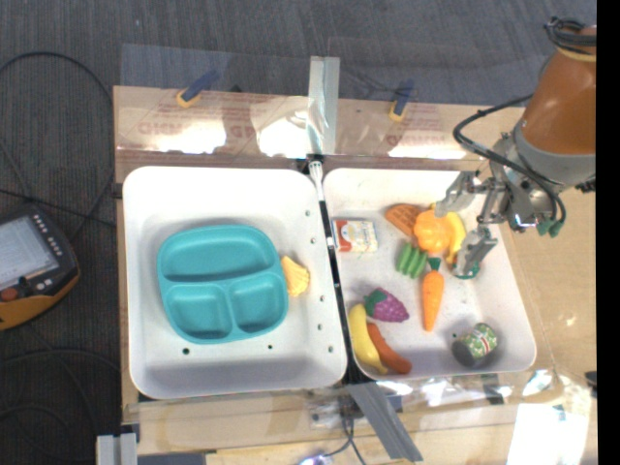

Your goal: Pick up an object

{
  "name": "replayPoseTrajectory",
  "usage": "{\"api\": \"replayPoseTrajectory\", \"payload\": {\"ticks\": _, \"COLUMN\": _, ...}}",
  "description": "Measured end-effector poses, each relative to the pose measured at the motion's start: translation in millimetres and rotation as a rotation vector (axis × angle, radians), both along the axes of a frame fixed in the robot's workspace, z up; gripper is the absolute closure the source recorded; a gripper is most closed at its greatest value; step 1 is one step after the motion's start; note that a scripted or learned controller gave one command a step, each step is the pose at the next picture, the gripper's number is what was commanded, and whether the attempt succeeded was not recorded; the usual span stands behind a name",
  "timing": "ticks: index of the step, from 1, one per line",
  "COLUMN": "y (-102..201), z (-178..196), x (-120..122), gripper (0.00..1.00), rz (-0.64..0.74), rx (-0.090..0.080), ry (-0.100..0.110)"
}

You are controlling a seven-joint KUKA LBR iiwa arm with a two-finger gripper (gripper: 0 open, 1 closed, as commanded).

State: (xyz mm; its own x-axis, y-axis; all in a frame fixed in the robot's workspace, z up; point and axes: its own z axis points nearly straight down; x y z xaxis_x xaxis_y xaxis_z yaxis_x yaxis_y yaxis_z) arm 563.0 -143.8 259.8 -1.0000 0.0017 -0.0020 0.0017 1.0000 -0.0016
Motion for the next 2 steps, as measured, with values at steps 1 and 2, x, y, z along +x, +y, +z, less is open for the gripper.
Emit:
{"api": "replayPoseTrajectory", "payload": {"ticks": 1, "y": -7.3, "z": -167.6, "x": 3.2, "gripper": 0.00, "rz": 0.215, "rx": -0.003, "ry": -0.005}}
{"api": "replayPoseTrajectory", "payload": {"ticks": 2, "y": 24.4, "z": -168.9, "x": 35.5, "gripper": 0.00, "rz": 0.250, "rx": -0.007, "ry": -0.011}}
